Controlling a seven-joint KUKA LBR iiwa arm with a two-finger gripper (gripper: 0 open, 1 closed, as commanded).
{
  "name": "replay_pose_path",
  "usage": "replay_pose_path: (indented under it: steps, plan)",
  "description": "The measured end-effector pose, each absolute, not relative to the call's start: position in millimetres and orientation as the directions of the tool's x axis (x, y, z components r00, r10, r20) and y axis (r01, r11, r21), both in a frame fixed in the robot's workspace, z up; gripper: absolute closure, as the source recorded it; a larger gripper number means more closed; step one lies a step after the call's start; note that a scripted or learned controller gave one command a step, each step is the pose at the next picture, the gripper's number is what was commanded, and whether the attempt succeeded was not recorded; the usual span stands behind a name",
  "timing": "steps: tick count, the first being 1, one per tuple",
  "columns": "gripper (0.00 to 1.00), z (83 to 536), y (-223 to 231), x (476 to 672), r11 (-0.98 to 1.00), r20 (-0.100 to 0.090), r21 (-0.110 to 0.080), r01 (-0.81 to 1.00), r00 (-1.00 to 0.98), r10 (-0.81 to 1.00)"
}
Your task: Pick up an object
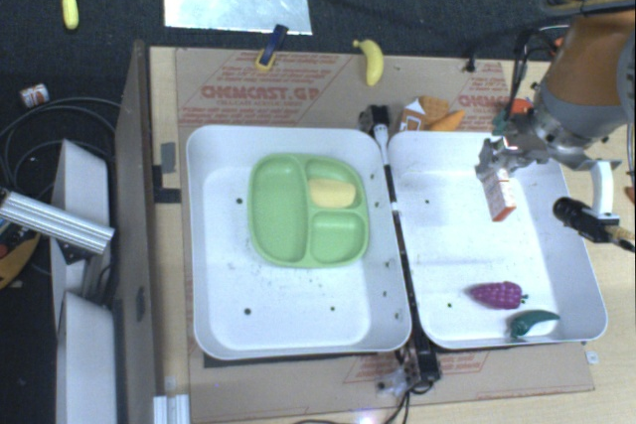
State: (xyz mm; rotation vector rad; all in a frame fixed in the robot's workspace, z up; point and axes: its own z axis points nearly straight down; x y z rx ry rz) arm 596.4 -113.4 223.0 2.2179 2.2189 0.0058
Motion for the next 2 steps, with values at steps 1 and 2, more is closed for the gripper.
replay_pose_path:
  steps: [1, 2]
  plan:
    - [1.0, 266, -89, 629.1, 0.008, 0.0, 0.008, 1.0, -0.008, 1.0]
    - [1.0, 216, -79, 588.9, 0.001, 0.001, -0.005, 1.0, -0.001, 1.0]
